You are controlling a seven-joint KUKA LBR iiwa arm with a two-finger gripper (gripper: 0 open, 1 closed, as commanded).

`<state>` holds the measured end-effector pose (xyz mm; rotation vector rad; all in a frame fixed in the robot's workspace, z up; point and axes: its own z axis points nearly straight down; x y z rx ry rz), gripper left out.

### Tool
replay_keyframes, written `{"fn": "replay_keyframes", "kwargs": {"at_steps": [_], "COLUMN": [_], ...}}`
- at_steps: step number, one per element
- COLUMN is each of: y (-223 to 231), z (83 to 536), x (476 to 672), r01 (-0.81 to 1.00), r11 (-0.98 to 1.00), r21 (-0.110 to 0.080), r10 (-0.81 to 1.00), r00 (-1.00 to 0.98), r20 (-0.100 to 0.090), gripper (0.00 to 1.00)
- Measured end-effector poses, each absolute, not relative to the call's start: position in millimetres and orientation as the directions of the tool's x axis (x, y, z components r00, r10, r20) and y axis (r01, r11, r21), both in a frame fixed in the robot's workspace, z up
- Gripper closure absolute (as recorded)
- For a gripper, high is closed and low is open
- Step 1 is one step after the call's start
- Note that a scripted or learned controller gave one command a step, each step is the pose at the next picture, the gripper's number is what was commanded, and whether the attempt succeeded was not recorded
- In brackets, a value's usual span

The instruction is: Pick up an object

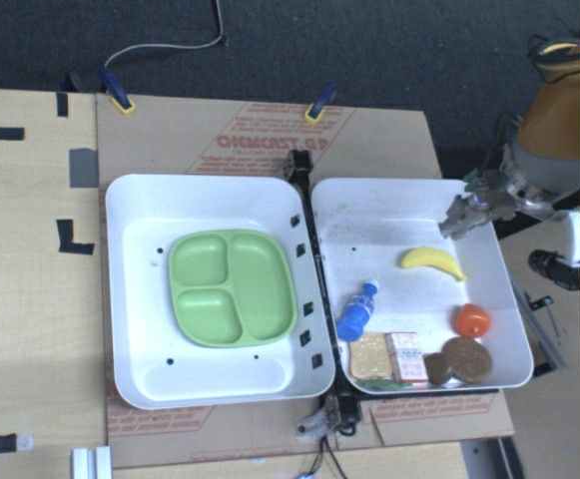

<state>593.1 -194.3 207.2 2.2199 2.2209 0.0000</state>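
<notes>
The right bin (389, 200) holds a yellow banana (432, 262), a blue bottle (356, 311), an orange-red ball (472, 320), a brown round cookie-like thing (466, 359), a tan sponge-like block (369, 358) and a small pink-and-white box (406, 355). My gripper (464, 216) hangs at the bin's upper right rim, up and to the right of the banana and apart from it. Nothing shows between its fingers.
The left bin (135, 218) holds a green divided plate (234, 287). A black clamp (299, 164) joins the two bins at the back. Both bins rest on a cardboard sheet (260, 138) fixed with yellow-blue clips. The arm's orange band (559, 108) stands at the right.
</notes>
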Motion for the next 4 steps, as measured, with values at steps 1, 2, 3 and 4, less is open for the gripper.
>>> {"fn": "replay_keyframes", "kwargs": {"at_steps": [1,2,3,4], "y": [-157,-157,-129,-118], "z": [235,235,149,86], "x": [576.9,576.6,586.9,568.0], "r01": [1.0,1.0,1.0,1.0], "r11": [0.002,0.002,0.001,0.001], "r21": [0.0,-0.001,-0.003,0.002], "r10": [1.0,1.0,1.0,1.0], "r00": [-0.002,-0.002,-0.001,-0.001], "r20": [0.001,0.001,0.001,0.0], "gripper": [1.0,0.0,0.0,0.0]}}
